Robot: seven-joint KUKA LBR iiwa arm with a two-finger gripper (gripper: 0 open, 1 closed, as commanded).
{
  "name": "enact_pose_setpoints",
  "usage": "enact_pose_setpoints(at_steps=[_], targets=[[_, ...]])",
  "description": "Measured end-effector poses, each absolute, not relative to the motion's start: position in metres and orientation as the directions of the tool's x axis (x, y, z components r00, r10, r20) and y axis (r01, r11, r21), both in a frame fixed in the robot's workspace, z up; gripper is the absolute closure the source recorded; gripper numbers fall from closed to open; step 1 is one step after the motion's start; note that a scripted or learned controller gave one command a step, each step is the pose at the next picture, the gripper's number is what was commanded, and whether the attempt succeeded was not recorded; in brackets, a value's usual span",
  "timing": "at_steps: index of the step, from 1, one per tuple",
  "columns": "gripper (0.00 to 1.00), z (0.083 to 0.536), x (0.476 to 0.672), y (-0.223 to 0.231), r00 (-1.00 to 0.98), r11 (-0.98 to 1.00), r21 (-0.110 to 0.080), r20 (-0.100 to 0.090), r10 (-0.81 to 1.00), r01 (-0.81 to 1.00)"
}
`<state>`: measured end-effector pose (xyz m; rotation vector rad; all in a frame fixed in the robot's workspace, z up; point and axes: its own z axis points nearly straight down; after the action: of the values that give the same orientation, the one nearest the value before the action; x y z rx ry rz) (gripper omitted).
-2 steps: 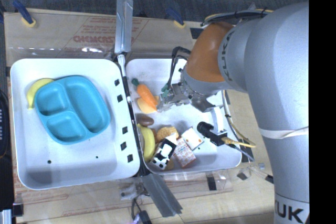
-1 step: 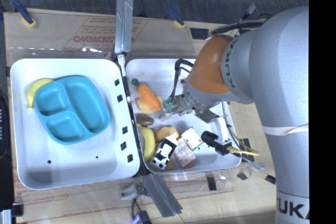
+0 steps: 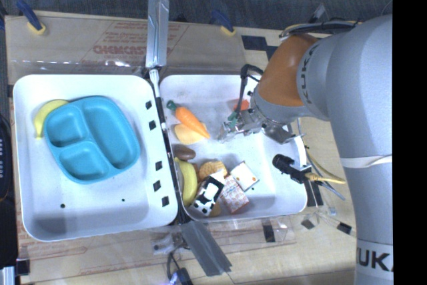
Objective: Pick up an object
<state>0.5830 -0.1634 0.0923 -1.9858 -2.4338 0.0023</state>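
Note:
My gripper [image 3: 228,131] is low in the right bin [image 3: 200,85], near its middle, just right of an orange carrot [image 3: 191,119] with a green top. Under the carrot's lower end lies a pale yellow piece [image 3: 187,135]. A small red-orange thing [image 3: 241,105] shows just behind the gripper, partly hidden by the wrist. Nothing can be seen between the gripper's tips.
At the front of the right bin lie a brown lump [image 3: 185,153], a banana [image 3: 189,181], a round biscuit [image 3: 212,169], a black-and-white patterned toy [image 3: 209,195] and small boxes [image 3: 237,186]. The left bin [image 3: 40,223] holds a blue divided plate [image 3: 92,137] over a yellow banana [image 3: 44,114].

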Motion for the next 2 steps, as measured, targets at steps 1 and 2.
enact_pose_setpoints(at_steps=[1, 2], targets=[[0.00, 0.092, 0.583, -0.163, -0.201, 0.201, -0.001, 0.001, 0.980, 0.980], [0.00, 0.128, 0.634, -0.189, -0.252, 0.252, -0.013, 0.013, 0.968, 0.968]])
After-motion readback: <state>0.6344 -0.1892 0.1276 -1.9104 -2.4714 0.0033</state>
